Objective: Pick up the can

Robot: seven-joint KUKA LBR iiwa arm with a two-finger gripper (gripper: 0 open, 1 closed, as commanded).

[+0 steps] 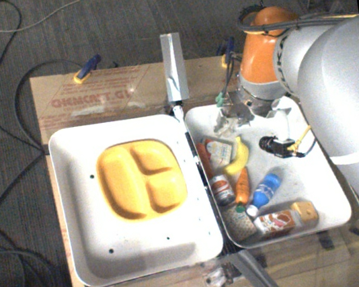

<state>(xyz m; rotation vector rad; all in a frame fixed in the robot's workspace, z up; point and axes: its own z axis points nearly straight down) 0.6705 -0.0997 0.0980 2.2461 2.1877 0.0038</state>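
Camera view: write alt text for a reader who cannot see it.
A grey arm's gripper hangs over the back of the right bin, apart from the can lying among a banana, carrot and bottle. The left bin holds a yellow tray.

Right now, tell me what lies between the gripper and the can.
In the camera view, a small packet and the end of the banana lie between the gripper and the can, in the right bin.
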